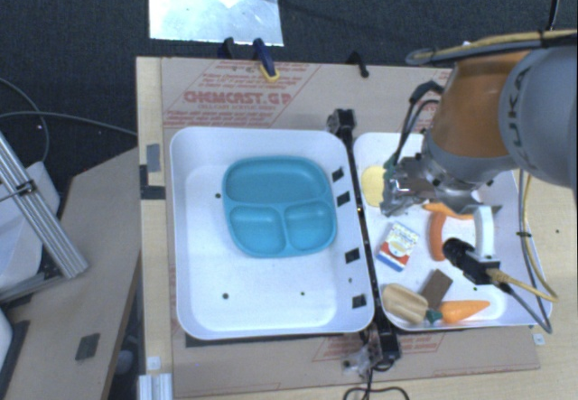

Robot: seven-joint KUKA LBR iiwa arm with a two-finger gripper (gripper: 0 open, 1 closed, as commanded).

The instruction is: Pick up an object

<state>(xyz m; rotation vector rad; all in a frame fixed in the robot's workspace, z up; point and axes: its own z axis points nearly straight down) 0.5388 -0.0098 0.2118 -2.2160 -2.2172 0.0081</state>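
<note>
The claw point(395, 198) hangs low over the right bin point(511, 317), just beside a yellow lemon point(372, 180); whether it is spread or pressed together, I cannot tell. Below it lie a small white carton point(398, 245), an orange sausage point(437, 236), a carrot point(464, 308), a brown block point(437, 286) and a bread roll point(404, 302). The left bin point(194, 299) holds a blue divided plate point(278, 206).

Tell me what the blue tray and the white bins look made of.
The blue tray looks like molded plastic with a smooth matte finish: one even color, rounded compartment walls, soft glare. The left bin and right bin look like thin formed plastic, semi-glossy, with rounded corners and rolled rims. Painted metal can't be ruled out.
</note>
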